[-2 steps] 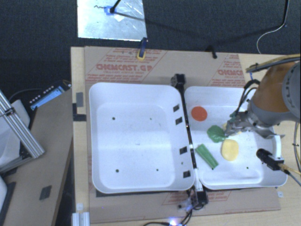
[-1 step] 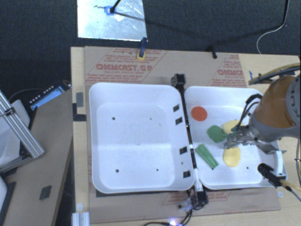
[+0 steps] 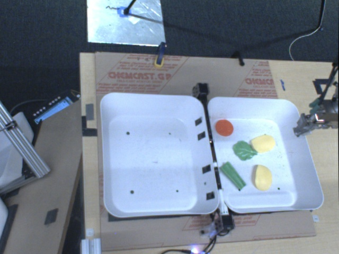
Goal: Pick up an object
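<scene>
Two shallow white bins sit side by side on the bench, the left bin [image 3: 153,152] filling the middle of the frame and the right bin [image 3: 296,157] lying toward the right. All the objects lie in the right bin: an orange round piece [image 3: 224,127] near its upper left corner, a green leafy piece [image 3: 244,151] below and to the right of it, a pale yellow piece [image 3: 263,143] just beside the leafy one on its right, a green elongated piece [image 3: 232,175] lying at a slant near the bin's lower left, and a second yellow piece [image 3: 262,177] to the right of that one. The gripper [image 3: 307,125] appears at the right edge of the frame, over the right bin's outer rim, well apart from every object; whether it is spread or closed cannot be told from this view, and nothing is visibly held in it
</scene>
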`<state>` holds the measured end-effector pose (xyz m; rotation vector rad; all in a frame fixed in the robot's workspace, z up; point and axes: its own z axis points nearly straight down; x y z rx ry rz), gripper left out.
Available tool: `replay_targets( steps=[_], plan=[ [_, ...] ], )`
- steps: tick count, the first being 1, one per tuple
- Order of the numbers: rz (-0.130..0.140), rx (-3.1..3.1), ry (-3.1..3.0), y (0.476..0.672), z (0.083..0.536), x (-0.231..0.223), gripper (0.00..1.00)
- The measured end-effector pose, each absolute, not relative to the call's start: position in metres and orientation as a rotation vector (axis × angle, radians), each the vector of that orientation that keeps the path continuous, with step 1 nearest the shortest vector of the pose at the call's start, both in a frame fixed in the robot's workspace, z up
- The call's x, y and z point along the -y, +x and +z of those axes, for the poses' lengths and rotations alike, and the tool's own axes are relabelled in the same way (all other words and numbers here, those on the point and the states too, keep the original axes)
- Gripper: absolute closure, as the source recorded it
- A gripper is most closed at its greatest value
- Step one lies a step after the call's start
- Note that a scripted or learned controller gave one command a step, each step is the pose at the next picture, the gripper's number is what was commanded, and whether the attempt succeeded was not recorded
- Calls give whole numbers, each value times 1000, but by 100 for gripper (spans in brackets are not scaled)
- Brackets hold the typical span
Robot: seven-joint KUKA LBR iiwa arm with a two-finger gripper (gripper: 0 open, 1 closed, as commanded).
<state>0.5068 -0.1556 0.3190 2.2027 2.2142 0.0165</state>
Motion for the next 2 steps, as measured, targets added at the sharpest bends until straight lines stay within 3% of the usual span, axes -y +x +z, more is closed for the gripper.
replay_targets(
  steps=[1, 2],
  plan=[
    [19, -2216, 2199, 549, 545, 135, 100],
    [1, -2216, 2220, 548, 535, 183, 100]
  ],
)
